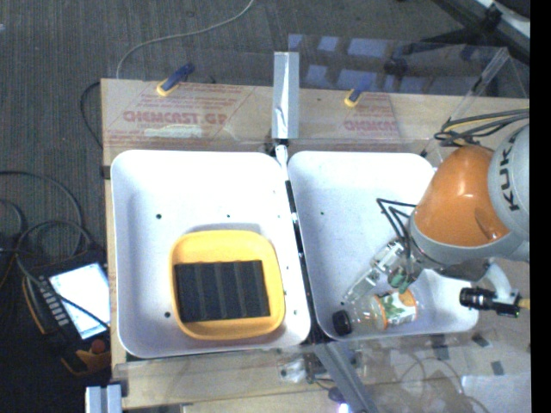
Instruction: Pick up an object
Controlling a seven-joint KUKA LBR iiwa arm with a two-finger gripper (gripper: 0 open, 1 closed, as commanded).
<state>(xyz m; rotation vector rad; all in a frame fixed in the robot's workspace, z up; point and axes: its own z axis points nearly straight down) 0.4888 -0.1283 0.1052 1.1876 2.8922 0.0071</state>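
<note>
End effector (389,275) sits over the bottle (379,310) in the right bin (344,196); its grip cannot be told. Centre on the bottle's body before lifting.

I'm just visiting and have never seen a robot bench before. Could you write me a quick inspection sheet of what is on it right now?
Surface: two white bins, left bin and right bin, on a board.
Job's things: yellow container with dark ribbed insert in the left bin; clear plastic bottle, lying down, in the right bin.
Clutter: nothing seen.
End effector: over the right bin, just above the bottle; grip unclear.
Cables: black cables by the arm; a thin cable on the floor.
Surroundings: a tablet left of the bench; carpet.
</note>
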